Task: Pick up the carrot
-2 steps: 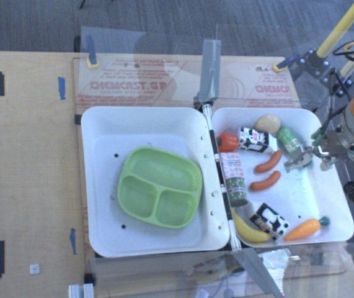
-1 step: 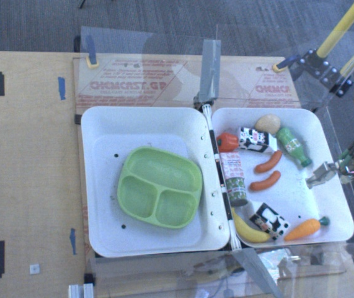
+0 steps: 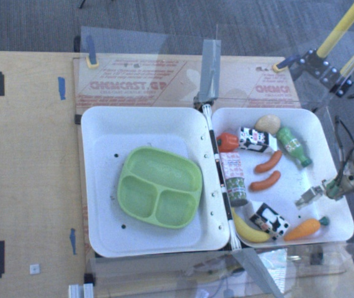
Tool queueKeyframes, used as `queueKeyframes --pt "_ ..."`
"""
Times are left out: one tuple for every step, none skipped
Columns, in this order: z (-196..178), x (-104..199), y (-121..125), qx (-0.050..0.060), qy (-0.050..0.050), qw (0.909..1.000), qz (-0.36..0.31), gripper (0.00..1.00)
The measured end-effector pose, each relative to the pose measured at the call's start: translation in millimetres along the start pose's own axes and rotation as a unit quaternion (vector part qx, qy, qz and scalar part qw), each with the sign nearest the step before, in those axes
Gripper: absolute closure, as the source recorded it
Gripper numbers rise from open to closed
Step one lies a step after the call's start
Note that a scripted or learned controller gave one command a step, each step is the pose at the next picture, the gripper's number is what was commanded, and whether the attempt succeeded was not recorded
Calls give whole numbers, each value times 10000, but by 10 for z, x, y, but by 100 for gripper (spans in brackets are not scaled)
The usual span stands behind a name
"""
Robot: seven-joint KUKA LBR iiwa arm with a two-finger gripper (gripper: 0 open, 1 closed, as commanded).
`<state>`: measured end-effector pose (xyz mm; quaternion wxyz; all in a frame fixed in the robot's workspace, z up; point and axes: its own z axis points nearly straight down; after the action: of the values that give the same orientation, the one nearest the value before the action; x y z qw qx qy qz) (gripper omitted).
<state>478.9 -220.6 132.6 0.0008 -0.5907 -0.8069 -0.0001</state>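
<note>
In the near right corner of the right bin (image 3: 331, 143) we find the carrot (image 3: 303, 229), lying on its side with its green stub toward the right wall and its orange tip pointing left at a black-and-white carton (image 3: 271, 220). Just left of that carton a banana (image 3: 249, 228) curves along the near wall. The claw (image 3: 314, 195) reaches in from the right edge and hangs above the bin floor, a little farther from us than the carrot and apart from it; we cannot tell whether it is released or clenched, and nothing shows in its grip. Toward the middle of the bin lie two sausages (image 3: 267, 172), one beyond the other, and against the left wall rests a labelled can (image 3: 233, 178). At the far end we see a red pepper (image 3: 227, 142), a second black-and-white carton (image 3: 256, 139), a potato (image 3: 268, 124) and a green bottle (image 3: 294, 146). The left bin (image 3: 102, 135) on the desk (image 3: 28, 166) holds a green divided plate (image 3: 159, 187).
</note>
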Motion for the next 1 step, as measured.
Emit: queueKeyframes --pt "-1 -2 -1 -2 -2 10000 2 0"
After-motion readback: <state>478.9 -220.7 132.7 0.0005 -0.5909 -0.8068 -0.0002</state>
